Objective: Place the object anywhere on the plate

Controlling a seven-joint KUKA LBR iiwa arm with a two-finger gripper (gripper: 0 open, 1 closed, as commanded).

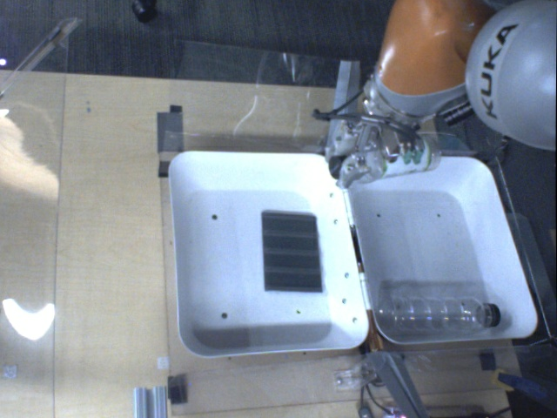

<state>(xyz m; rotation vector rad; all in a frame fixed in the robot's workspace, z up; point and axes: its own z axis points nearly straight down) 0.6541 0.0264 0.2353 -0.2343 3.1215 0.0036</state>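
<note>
Camera view: both bins from above
End effector point(361, 159): up at the right bin's point(513, 233) far-left corner, grip state honestly can't tell
Bottle point(435, 313): clear plastic, lying along that bin's near wall, well apart from it
Plate point(291, 251): dark ribbed slab, left bin point(200, 259)

Place: a robotics lab or test cell is indicated.
Arm: an industrial arm point(487, 50), grey with an orange band and the lettering KUKA, is seen reaching in from the right.
Table: a pale wooden table point(96, 259) is fitted with clear plastic guard panels point(35, 50) along its edges.
Bins: two shallow white bins point(200, 233) are set side by side and held in place by small dark brackets point(174, 116) at the corners.
Wiring: loose cables point(383, 394) are seen at the lower edge, near the join of the bins.
Floor: dark carpet-like flooring point(218, 7) is visible beyond the table.
</note>
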